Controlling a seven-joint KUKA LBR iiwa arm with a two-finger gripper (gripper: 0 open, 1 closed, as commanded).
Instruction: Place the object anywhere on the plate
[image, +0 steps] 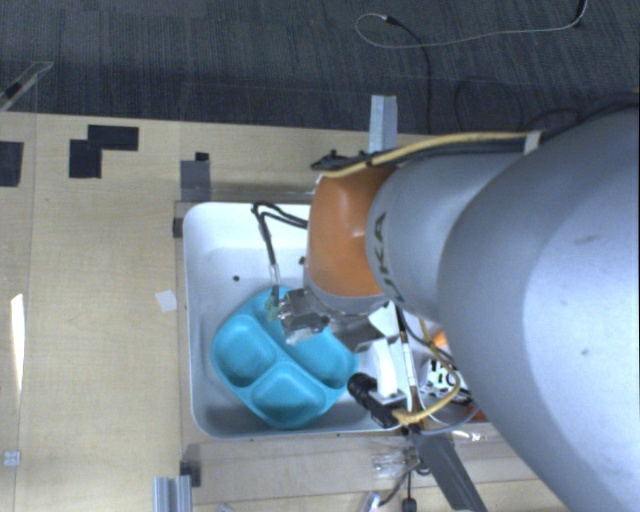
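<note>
The grey arm (500, 300) fills the right side of the frame and reaches down toward the middle, its orange band (340, 240) sitting above the wrist, which hangs over the upper right part of a blue divided plate (255, 365). The plate lies tilted in the lower left of the white bin (215, 250), with three compartments showing, and the ones in sight look bare. The gripper (295, 322) is low over the plate's upper edge, near the rim or perhaps touching it, but the wrist covers its tips, so whether it is spread, pressed together or pinching something cannot be told from here. The object to be placed cannot be made out with any certainty; some small coloured bits (440, 375) peek out under the arm at the lower right, too hidden to name. As a judgement, the task stands near the placing step: the arm is in position above the plate, yet nothing lies visibly on the plate, so the placement itself cannot be counted as done.
</note>
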